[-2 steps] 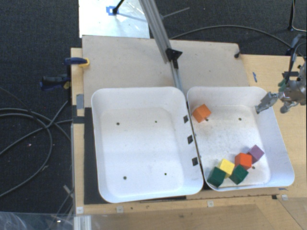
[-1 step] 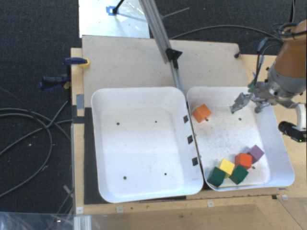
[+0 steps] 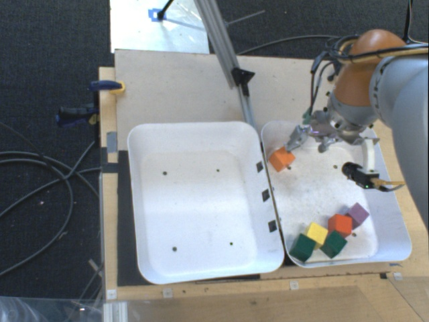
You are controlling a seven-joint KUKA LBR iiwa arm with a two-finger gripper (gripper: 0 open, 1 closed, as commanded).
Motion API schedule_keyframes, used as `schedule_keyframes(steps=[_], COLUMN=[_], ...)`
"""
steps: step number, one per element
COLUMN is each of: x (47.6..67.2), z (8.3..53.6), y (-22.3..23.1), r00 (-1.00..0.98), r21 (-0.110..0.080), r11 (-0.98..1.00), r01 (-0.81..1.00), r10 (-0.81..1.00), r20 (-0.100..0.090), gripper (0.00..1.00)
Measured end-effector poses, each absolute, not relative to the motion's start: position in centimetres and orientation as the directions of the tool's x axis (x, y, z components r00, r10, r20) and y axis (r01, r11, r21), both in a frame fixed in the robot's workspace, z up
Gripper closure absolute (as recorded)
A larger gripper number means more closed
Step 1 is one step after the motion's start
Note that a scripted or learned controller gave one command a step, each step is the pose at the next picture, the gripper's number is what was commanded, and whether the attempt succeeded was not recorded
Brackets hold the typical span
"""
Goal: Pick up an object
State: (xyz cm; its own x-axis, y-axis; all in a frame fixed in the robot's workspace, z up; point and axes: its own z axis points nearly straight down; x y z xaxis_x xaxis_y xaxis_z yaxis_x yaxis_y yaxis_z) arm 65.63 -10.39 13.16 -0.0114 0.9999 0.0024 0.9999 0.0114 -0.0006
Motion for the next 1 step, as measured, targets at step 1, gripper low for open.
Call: schedule_keyframes(steps=[1], x=[56.19], z=[14.72], y=[-9.37], r00=[0.0], r21=[-0.002], r11=[0.0], r01=[1.0], r10=[1.0], r20=[0.001], gripper=[0.0])
